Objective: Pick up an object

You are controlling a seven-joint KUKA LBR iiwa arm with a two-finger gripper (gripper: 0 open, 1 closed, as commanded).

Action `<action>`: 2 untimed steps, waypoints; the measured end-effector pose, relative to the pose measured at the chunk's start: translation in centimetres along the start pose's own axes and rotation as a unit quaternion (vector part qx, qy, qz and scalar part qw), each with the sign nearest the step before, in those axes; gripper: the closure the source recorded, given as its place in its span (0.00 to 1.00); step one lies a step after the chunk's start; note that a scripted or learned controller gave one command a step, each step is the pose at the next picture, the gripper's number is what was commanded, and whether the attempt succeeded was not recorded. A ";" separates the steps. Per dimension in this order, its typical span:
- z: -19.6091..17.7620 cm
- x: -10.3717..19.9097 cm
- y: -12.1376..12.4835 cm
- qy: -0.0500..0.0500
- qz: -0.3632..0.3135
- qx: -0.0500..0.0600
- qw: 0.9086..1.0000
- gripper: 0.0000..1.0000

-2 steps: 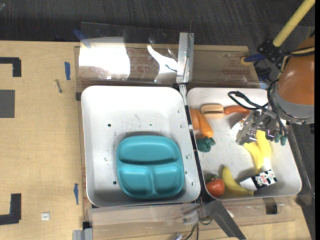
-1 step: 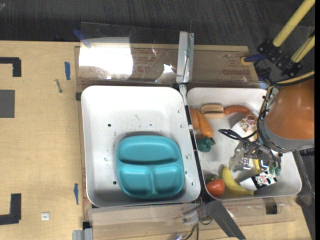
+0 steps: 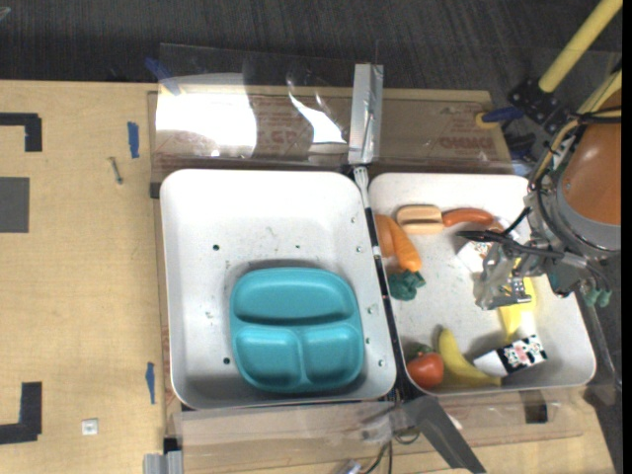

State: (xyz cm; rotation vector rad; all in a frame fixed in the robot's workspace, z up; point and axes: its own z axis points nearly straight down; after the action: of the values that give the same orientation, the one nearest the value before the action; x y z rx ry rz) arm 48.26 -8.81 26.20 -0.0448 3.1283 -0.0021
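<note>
The gripper [image 3: 497,286] is seen low in the right bin [image 3: 583,363], above a yellow block [image 3: 515,316] at right of frame. Nothing is lifted yet; its opening cannot be told.

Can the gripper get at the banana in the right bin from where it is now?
Probably yes. The gripper hangs over the right bin, and the banana lies uncovered just below it, though a tomato crowds one end.

**Count of things on the bench**

Two white bins are seen: a left bin [image 3: 188,225] and a right bin [image 3: 578,354]. One teal divided tray [image 3: 294,328] is counted on the left. On the right, one carrot [image 3: 400,246], one hot dog [image 3: 419,217], one tomato [image 3: 426,368] and one banana [image 3: 460,359] are counted.
</note>
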 end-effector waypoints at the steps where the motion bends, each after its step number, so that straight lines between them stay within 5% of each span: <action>1: -2.7 -4.3 0.2 0.002 -0.013 0.000 1.000 1.00; 2: -0.4 -12.7 2.6 0.003 -0.053 -0.002 0.999 1.00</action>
State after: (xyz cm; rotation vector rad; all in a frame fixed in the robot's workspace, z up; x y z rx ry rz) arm 60.85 -5.85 26.73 -0.2103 3.1280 0.0021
